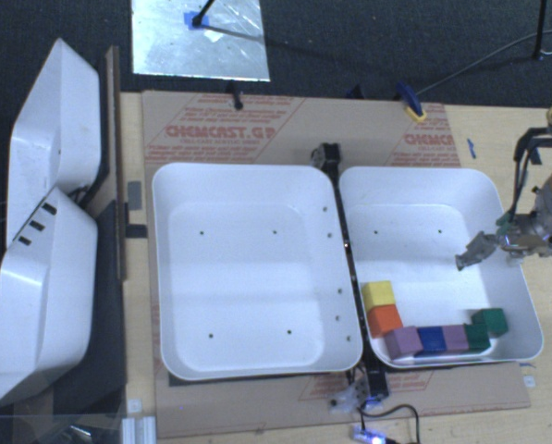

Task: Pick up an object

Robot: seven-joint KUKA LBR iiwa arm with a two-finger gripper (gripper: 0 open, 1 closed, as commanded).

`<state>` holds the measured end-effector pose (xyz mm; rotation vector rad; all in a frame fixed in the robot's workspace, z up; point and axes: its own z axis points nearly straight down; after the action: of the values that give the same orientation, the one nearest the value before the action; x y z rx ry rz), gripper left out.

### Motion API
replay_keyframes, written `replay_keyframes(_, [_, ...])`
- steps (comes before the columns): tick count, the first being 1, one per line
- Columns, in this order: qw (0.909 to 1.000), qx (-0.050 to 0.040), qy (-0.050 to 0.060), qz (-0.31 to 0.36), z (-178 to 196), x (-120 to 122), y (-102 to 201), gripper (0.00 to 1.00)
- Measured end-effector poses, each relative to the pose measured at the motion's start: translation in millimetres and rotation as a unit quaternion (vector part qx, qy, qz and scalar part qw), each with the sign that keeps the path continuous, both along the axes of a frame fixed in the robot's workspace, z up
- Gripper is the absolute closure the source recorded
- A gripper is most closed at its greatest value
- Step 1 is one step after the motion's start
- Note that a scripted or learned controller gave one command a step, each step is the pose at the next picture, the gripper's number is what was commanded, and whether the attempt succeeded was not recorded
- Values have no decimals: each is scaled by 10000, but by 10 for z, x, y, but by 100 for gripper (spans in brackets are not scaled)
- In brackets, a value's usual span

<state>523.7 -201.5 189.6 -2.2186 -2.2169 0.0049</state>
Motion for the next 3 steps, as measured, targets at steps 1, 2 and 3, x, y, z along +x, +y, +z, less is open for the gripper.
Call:
replay_keyframes(1, [10000, -8, -33, 7, 32, 17, 2, 0])
replay_keyframes(2, [10000, -3, -18, 8, -405, 31, 66, 0])
replay_keyframes(3, [10000, -1, -10, 6, -965, -34, 148, 0])
